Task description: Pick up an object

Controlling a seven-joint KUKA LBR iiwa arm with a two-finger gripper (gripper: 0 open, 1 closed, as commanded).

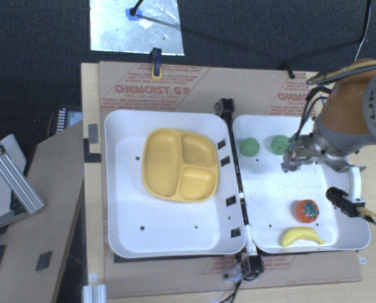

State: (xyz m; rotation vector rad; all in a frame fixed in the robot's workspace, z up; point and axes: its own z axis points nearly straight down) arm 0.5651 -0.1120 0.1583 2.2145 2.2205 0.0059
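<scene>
The right bin (pixel 264 188) holds two green round things: one (pixel 249 146) at its far left, the other (pixel 279 144) just right of it. A red-orange fruit with a green top (pixel 306 211) lies toward the near right, and a yellow banana (pixel 301 236) rests by the near wall. My gripper (pixel 292 163) hangs over the far middle of this bin, just right of and below the second green thing. Nothing shows between its fingers.
The left bin (pixel 128 219) bears a yellow divided plate (pixel 178 164) in its middle. A black divider strip (pixel 233 169) runs between the bins. Cardboard (pixel 175 87) lies under both bins, and a shiny sheet (pixel 136 16) sits beyond it.
</scene>
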